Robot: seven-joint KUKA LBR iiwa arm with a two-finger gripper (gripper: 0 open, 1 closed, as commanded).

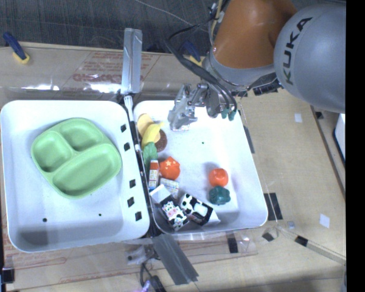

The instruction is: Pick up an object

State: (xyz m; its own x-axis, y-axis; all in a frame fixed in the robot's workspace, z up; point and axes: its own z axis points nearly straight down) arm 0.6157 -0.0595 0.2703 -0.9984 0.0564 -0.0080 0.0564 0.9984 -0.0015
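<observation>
Hovering over the upper part of the right bin (246, 157), the gripper (184, 115) held nothing, its jaws partly apart. We judged the small orange ball (218, 176), lower right of centre, light, smooth and apt to roll: best pinched across its middle.

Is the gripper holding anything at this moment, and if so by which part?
Nothing is held. The gripper hangs over the upper part of the right white bin, with nothing between its fingers; the toys lie below and left of it.
</observation>
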